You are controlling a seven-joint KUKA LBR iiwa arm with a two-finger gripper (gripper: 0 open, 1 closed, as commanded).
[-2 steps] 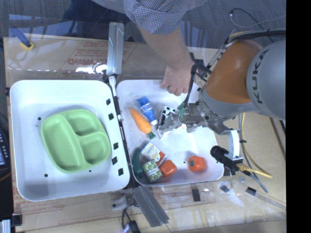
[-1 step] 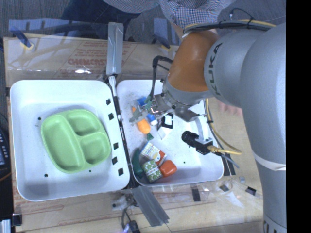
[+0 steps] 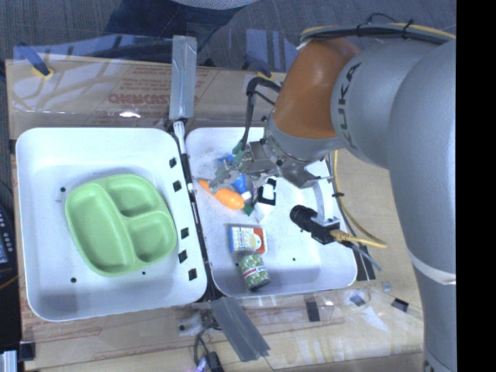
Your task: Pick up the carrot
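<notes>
The orange carrot [image 3: 228, 199] lies in the right bin [image 3: 310, 273], near its left wall, with a green tip pointing right. My gripper [image 3: 237, 173] hangs just above and behind the carrot, close over it, at the end of the grey arm with its orange band. A small blue piece [image 3: 239, 184] shows between the gripper and the carrot; I cannot tell whether it is part of the gripper or a separate thing. Nothing is visibly lifted off the bin floor.
A green three-part plate [image 3: 120, 223] sits in the left bin [image 3: 39, 153]. In the right bin, a small jar with a red and white label [image 3: 249, 253] lies toward the front. The divider between the bins [image 3: 190, 200] runs just left of the carrot.
</notes>
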